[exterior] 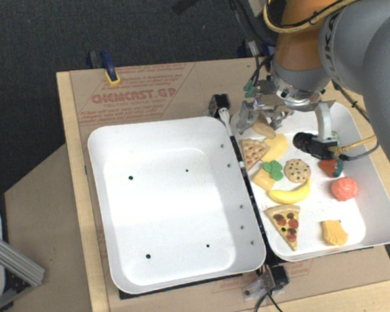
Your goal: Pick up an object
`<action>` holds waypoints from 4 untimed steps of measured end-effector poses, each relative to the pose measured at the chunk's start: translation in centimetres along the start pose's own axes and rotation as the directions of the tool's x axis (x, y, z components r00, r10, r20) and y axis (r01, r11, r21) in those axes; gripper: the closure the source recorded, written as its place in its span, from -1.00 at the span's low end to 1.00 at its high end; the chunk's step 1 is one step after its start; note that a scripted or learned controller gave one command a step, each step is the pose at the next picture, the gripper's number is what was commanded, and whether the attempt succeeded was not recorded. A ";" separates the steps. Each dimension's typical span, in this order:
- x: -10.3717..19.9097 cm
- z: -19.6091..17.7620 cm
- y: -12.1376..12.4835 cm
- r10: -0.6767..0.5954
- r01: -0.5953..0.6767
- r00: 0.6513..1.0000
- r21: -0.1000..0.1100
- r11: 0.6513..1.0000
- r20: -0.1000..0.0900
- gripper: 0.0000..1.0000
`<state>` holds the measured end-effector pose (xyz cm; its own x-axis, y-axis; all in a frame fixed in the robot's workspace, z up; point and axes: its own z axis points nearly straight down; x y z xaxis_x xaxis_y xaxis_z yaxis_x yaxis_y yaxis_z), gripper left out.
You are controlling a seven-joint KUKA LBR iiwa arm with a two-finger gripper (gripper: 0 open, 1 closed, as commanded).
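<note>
So the gripper [263, 113] is down at the far end of the right bin [375, 226], right over a pale yellow piece [264, 129]; can't tell its state. Crowding around are a pizza slice [253, 152], cookie [297, 170], banana [290, 192] and green piece [273, 170]. The left bin [116, 195] sits alongside.

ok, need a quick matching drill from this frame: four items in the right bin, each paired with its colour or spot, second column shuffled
Items:
1. banana
2. cookie
3. pizza slice
4. tomato

Descriptions:
A. round, red, toward the right side of the right bin
B. triangular, near the front edge, left part of the bin
C. yellow and curved, mid-bin
D. round, tan with dark specks, just above the banana

Pairs: 1-C, 2-D, 3-B, 4-A
</note>
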<state>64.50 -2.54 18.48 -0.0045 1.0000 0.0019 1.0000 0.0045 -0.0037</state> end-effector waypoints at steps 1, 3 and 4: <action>6.1 -5.3 -0.9 -0.002 0.002 1.000 -0.010 1.000 0.001 1.00; 11.0 -7.6 1.2 0.003 -0.003 1.000 -0.007 1.000 0.001 1.00; 14.5 -7.7 1.3 0.002 -0.002 1.000 -0.007 1.000 0.002 1.00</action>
<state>65.74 11.98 26.17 -0.0023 1.0000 0.0002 1.0000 0.0023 0.0031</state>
